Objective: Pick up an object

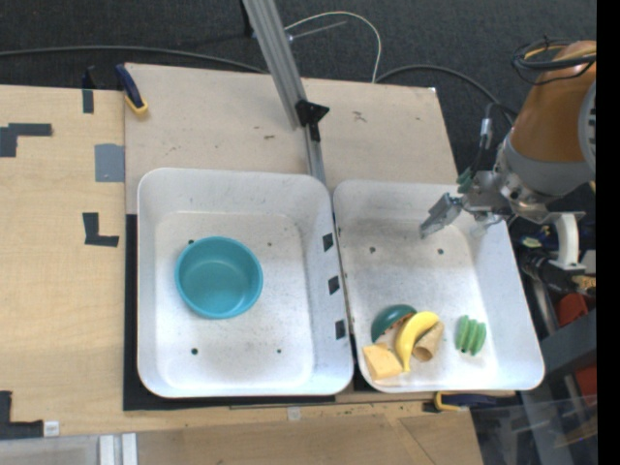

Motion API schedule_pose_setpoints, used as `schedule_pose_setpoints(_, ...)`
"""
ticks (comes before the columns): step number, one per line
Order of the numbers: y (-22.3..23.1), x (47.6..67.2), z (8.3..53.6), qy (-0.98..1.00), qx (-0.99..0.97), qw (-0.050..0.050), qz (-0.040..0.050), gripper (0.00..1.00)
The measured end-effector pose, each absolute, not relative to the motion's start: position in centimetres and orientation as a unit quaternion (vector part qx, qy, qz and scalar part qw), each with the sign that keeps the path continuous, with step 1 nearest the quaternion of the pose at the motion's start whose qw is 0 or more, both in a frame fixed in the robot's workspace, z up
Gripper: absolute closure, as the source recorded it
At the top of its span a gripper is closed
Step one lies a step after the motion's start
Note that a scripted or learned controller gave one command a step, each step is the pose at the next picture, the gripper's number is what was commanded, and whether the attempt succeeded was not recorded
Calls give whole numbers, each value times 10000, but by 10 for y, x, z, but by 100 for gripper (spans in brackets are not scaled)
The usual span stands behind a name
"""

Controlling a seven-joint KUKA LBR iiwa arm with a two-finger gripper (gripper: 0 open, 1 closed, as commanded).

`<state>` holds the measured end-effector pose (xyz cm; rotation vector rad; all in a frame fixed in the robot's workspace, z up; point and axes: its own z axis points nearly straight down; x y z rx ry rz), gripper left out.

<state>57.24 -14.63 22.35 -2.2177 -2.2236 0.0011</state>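
Overhead view of the bench with 2 white bins side by side. The left bin [155, 260] contains 1 teal bowl [219, 277], upright and well apart from the walls. The right bin [504, 289] contains a cluster at its near edge: a yellow banana [418, 335] lying over a dark green rounded object [392, 318], a tan block [382, 361] touching the banana's lower end, and a small green ridged piece [471, 335] just beside them, apart from the banana.

The gripper [444, 213] hangs over the far part of the right bin, near its right wall and well apart from the cluster. No object lies between its fingers or touches them; how far they stand open cannot be told from this angle.

Step in hand, as judged: approach to a target. A sound approach would carry the gripper toward the near edge and choose a piece with free sides — the green ridged piece stands alone, so fingers can close on it without nudging neighbours. The banana, resting on 2 other things, may roll or shift under contact — descend squarely over its middle if it is chosen.
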Motion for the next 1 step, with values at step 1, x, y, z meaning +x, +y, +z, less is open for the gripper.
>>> schedule_pose_setpoints(1, -146, 572, 224, -7079, -7063, 6, 3, 0)
